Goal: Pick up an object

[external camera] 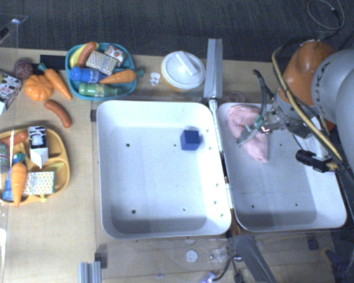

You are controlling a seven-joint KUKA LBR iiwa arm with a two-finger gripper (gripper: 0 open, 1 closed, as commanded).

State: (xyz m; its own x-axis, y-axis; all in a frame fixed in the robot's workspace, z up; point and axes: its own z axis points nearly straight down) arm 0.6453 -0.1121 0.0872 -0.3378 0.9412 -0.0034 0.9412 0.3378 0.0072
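Two shallow white bins sit side by side on the counter (pixel 59 217). The left bin (pixel 159 217) contains one item: a small blue cube (pixel 190 139), resting on the bin floor toward the far right part, apart from all walls. The right bin (pixel 295 211) contains a pink soft object (pixel 248 128) with a crumpled look, lying in its far left corner area close to the left wall.

The arm (pixel 342 93) enters from the right, grey with an orange section visible at the far right. The end effector (pixel 252 134) is positioned directly over the pink soft object, its fingers pointing left and toward the near side. Whether the fingers are spread or closed, and whether they contact the object, cannot be determined from this view; the fingertips overlap the pink surface in the picture.

Outside the bins, on the far side of the counter, stands a blue bowl (pixel 100 69) of toy food, and just to its right a white lidded container (pixel 183 71). At the left, an orange toy pumpkin (pixel 37 87), a toy carrot (pixel 59 82) and a toy sausage (pixel 59 113) lie loose on the counter. Nearer, at the left edge, a yellow tray (pixel 62 158) holds further toy food and small cartons. A grey metal bar (pixel 212 69) stands at the far end of the seam between the bins.
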